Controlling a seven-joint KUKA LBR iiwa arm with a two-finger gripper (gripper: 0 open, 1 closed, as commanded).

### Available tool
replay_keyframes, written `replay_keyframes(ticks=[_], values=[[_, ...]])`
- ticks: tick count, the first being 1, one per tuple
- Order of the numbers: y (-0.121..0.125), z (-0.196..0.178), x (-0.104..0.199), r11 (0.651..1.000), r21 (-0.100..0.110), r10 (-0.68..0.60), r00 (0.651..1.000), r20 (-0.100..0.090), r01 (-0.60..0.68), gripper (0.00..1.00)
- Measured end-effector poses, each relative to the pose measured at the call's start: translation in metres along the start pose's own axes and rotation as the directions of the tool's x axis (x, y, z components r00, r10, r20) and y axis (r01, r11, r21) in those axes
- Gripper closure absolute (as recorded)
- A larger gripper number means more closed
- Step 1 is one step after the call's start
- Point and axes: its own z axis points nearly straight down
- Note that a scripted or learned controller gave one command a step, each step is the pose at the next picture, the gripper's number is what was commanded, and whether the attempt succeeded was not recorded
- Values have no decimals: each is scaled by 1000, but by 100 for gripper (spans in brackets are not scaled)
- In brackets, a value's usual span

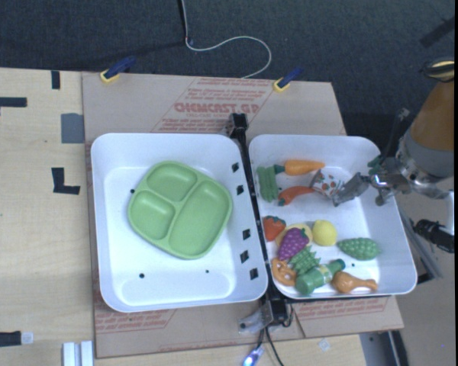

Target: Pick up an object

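1. Reaching in over the right bin (382,227), the arm (431,139) enters across that bin's right wall, with the claw (349,191) low over the bin's upper middle.
2. Whether the claw is released or clenched cannot be told; it shows as a grey tip slanting down toward the bin's left, with nothing seen gripped in it.
3. Just left of the claw tip, touching or nearly so, lies a small speckled toy (326,181) on the bin floor.
4. An orange carrot (303,166) lies near the bin's top wall, up and left of the claw.
5. A red pepper (296,194) lies just below the carrot, left of the claw.
6. Green beans (266,182) lie along the bin's left wall, beside the carrot and pepper.
7. A lemon (324,232) sits in the bin's middle, below the claw and well apart from it.
8. Purple grapes (291,243) lie just left of the lemon, with a tomato (273,226) by the bin's left wall.
9. A bumpy green fruit (358,248) lies right of the lemon.
10. A green vegetable (311,273) and an orange gourd (353,283) lie along the bin's bottom wall.
11. Left of this bin stands the other bin (111,204), holding a green plate (181,209).
12. Both bins rest on a board (214,105) on the bench (30,204).
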Motion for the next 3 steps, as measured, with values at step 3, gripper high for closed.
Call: replay_keyframes(ticks=[3], values=[[-62, -271, 162, 1000, -20, -3, 1000, 0, 3, 0]])
